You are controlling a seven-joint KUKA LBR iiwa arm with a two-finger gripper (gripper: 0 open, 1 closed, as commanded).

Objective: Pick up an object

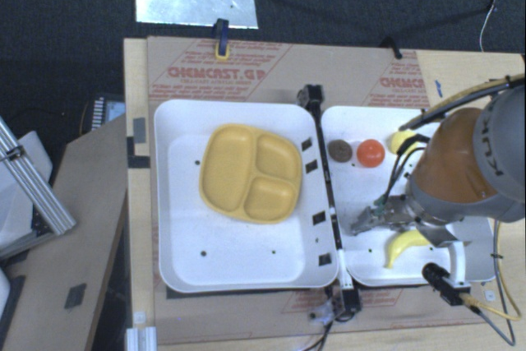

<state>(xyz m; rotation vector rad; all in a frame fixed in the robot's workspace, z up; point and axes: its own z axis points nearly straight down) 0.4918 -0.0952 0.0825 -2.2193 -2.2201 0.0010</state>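
While the arm reaches in from the right over the right bin point(345, 177), the gripper point(367, 220) sits low near that bin's left-centre, fingertips pointing left toward the divider; nothing is visible between them, and whether they are spread or closed I cannot tell at this resolution. Nearest candidate is the banana point(403, 246), just right of and slightly nearer the camera than the fingertips, partly under the wrist, long axis running from upper right to lower left. Orange ball point(371, 152) and brown disc point(339, 150) lie side by side toward the far edge, apart from the gripper. Yellow divided plate point(251, 173) occupies the left bin point(185, 259). Judgement: nothing grasped yet; a banana pick would need a short pull back rightward and fingers set across its long axis.
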